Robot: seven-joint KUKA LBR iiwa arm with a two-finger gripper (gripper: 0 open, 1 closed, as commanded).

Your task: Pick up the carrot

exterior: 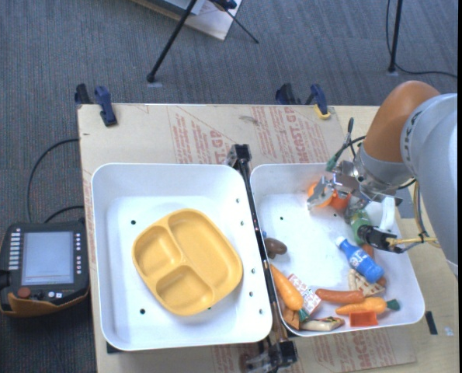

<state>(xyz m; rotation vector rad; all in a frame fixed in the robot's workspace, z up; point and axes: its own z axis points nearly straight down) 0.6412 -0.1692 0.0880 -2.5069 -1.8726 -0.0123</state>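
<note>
Well apart from the carrot (286, 287), the fingers (321, 200) grip an orange item (337, 200).

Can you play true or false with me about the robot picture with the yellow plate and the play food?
1. The yellow divided plate lies in the left bin. True.
2. The blue bottle sits on the yellow plate. False: it lies in the right bin, near the right side.
3. The carrot lies by the right bin's left wall, away from the gripper. True.
4. The gripper hovers over the left bin. False: it is at the far part of the right bin.
5. A handheld screen pendant rests on the carpet left of the bench. True.
</note>
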